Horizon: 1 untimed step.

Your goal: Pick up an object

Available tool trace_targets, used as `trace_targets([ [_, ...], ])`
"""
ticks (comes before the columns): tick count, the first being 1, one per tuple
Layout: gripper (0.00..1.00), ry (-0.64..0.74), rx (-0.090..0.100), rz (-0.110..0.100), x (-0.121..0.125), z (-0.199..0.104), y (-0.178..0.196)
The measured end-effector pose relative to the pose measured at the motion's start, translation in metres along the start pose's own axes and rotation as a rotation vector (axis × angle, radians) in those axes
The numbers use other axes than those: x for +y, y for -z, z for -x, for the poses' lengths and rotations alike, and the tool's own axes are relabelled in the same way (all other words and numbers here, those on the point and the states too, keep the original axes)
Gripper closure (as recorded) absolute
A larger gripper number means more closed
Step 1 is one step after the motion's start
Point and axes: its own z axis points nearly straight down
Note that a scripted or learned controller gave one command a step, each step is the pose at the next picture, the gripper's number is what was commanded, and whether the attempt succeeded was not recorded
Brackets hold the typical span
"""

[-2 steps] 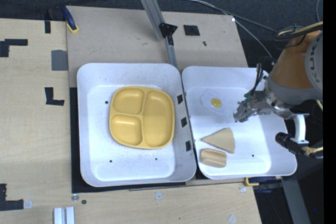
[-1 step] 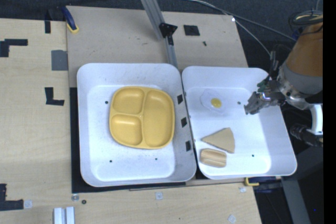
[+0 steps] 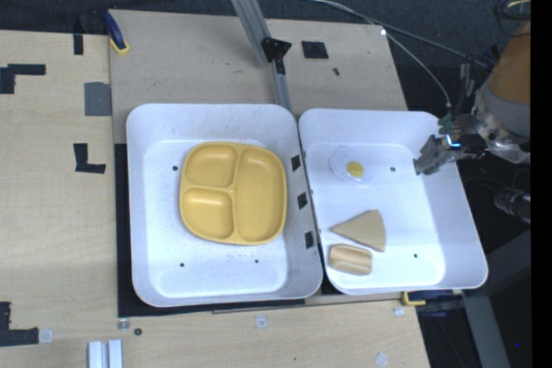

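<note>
The right bin (image 3: 448, 211) holds three small things: a white disc with a yellow centre, like a fried egg (image 3: 354, 170), a tan wedge (image 3: 363, 230) and a tan bread-roll shape (image 3: 350, 259). A yellow divided plate (image 3: 233, 192) lies in the left bin (image 3: 151, 211). My gripper (image 3: 431, 156) hangs over the right bin's upper right edge, well to the right of the egg. Nothing shows between its dark fingers.
A grey metal pole (image 3: 246, 0) slants down from the top to the gap between the bins. Cables (image 3: 414, 47) run over the dark floor behind the bench. The wooden bench top (image 3: 52, 185) stretches to the left of the bins.
</note>
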Motion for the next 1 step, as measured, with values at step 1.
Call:
trace_targets([
  [1, 1.00, 0.006, 0.003, -0.004, 0.0109, -0.0563, 0.0051],
])
